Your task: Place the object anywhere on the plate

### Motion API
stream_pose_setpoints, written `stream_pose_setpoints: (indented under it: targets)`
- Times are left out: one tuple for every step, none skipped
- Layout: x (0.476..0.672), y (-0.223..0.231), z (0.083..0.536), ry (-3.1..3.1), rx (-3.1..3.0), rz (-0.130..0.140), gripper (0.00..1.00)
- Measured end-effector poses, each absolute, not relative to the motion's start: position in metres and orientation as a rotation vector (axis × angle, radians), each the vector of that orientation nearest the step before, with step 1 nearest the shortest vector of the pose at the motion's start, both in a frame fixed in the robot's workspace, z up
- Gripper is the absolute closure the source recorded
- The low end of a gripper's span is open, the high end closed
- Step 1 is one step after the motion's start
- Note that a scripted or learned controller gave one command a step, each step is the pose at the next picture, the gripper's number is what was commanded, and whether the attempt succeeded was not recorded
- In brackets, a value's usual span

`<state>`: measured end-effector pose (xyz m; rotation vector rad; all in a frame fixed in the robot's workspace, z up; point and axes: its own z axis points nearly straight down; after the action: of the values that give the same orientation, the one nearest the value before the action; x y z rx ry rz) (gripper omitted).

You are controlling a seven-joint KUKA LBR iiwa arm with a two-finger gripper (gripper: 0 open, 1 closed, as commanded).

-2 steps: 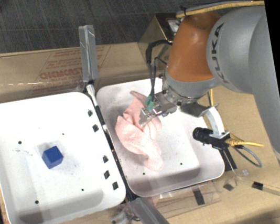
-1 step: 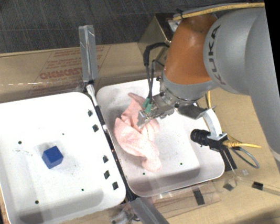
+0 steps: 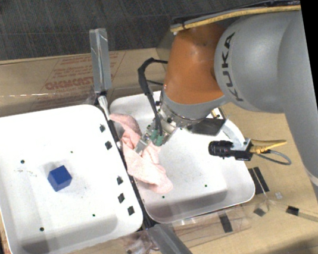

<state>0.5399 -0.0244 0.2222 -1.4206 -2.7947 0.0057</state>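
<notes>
A small blue cube [image 3: 60,177] lies on the floor of the left bin [image 3: 5,143], left of its middle. A crumpled pink cloth [image 3: 141,156] lies along the left wall of the right bin [image 3: 219,195], reaching from the far corner to about mid-bin. My gripper [image 3: 151,139] hangs low over the right bin, under the arm's orange band, with its tip at the right edge of the pink cloth's upper half. Whether it touches the cloth is unclear. The arm hides the bin's far right part.
The two bins meet at a shared divider with black clips [image 3: 120,181]. A cardboard sheet [image 3: 36,80] lies under and behind the bins. The grey arm [image 3: 267,51] covers the right side of the view.
</notes>
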Motion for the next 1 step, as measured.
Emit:
stream_pose_setpoints:
  targets:
    - [0.5242, 0.0323, 0.2190, -3.024, -0.825, 0.005, 1.00]
